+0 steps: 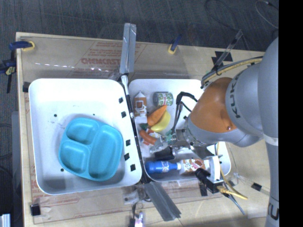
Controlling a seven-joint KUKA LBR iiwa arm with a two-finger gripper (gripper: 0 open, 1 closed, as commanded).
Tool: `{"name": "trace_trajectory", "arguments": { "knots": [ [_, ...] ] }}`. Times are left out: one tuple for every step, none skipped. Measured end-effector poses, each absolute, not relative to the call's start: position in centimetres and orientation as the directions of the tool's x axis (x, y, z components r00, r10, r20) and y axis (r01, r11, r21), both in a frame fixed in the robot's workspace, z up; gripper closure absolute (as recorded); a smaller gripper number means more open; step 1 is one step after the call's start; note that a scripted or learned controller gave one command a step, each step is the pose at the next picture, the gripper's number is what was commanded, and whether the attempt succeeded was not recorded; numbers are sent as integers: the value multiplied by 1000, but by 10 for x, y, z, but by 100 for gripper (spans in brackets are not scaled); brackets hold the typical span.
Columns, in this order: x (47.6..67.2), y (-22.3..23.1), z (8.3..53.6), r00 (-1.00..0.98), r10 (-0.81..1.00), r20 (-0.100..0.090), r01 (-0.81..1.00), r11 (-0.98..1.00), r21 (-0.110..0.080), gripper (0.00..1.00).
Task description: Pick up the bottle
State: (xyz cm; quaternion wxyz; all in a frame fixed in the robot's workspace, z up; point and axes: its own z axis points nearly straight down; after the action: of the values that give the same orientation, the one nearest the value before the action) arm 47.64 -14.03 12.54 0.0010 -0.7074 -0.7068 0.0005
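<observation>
The bottle point(162, 166) is blue with a pale cap end and a printed label, and it lies on its side along the front wall of the right bin point(189, 85). My gripper point(164, 152) hangs low over the middle of that bin, just behind the bottle and close above it. The grey wrist with its orange band point(213, 110) covers the right half of the bin. Nothing can be seen held in the gripper.
A green can point(163, 98), a small brown carton point(139, 104), a yellow banana point(164, 122) and orange carrots point(155, 114) crowd the right bin behind the gripper. The left bin point(47, 96) holds a blue divided plate point(91, 148).
</observation>
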Motion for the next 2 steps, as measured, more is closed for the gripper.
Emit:
{"name": "trace_trajectory", "arguments": {
  "knots": [
    [478,-112,96,-72,997,-22,997,73,12,0],
    [477,-152,92,-93,996,0,996,93,0,0]
  ]
}}
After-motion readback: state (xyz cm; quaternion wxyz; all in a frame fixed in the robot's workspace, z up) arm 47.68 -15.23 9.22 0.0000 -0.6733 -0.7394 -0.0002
